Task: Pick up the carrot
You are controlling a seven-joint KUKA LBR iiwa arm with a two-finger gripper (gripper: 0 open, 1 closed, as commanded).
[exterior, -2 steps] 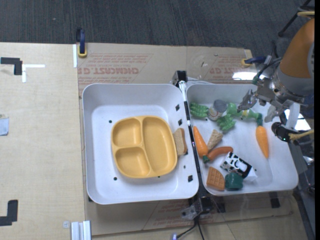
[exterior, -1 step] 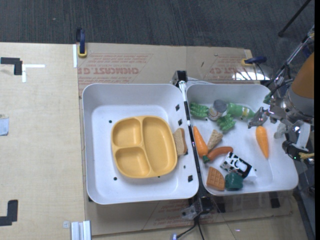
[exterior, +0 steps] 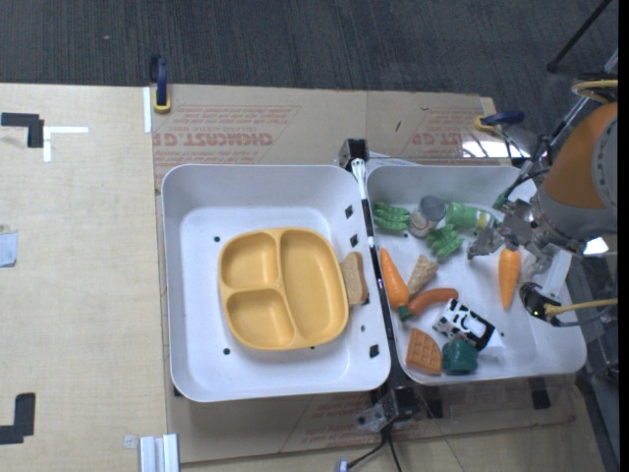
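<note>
An orange carrot (exterior: 508,276) hangs point-down over the right part of the right bin (exterior: 550,362). Its thick top sits between the fingers of my gripper (exterior: 512,243), which is shut on it. The grey arm with its orange band (exterior: 587,155) reaches in from the right edge. A second orange carrot (exterior: 393,278) lies flat along the right bin's left side, well apart from the gripper.
The right bin also holds green pea pods (exterior: 390,216), a green vegetable (exterior: 462,214), a sausage (exterior: 432,300), a waffle (exterior: 425,352) and a black-and-white item (exterior: 464,324). In the left bin (exterior: 187,264) a yellow divided plate (exterior: 282,288) lies beside a bread slice (exterior: 355,278).
</note>
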